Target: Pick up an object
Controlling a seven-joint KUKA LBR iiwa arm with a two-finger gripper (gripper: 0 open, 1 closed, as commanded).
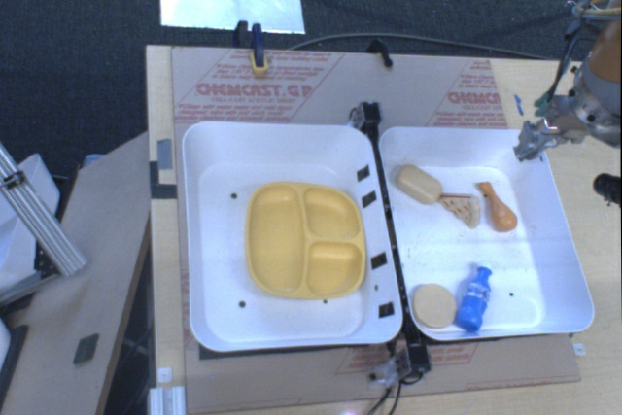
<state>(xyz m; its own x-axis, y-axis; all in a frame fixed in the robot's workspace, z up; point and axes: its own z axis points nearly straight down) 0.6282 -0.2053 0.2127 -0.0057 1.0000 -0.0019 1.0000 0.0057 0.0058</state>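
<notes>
- Over the far right corner of the right bin, we saw the gripper hanging at the end of the grey arm, which came in from the right edge.
- Whether the claw was wide or narrow we could not tell; its tip was small and blurred, and nothing showed beneath it.
- We judged that it hung there, above the bin's rim rather than down among the things, because no target had yet been closed on.
- All the loose things lay in the right bin, which we took to be the picking side: a beige oblong piece near the far left, a tan wedge just beside it, and an orange drumstick-shaped toy to the right of the wedge.
- Near the front lay a pale round disc and a blue bottle, touching or nearly so.
- The left bin held a yellow divided plate, lying flat in its middle, well apart from the claw.
- Of the task's candidates, the drumstick toy was nearest the claw, lying nearer the camera and a little to the left of it; the bottle and disc were well apart from it, across the bin.
- We judged the drumstick the easiest reach, lying clear of the walls.
</notes>
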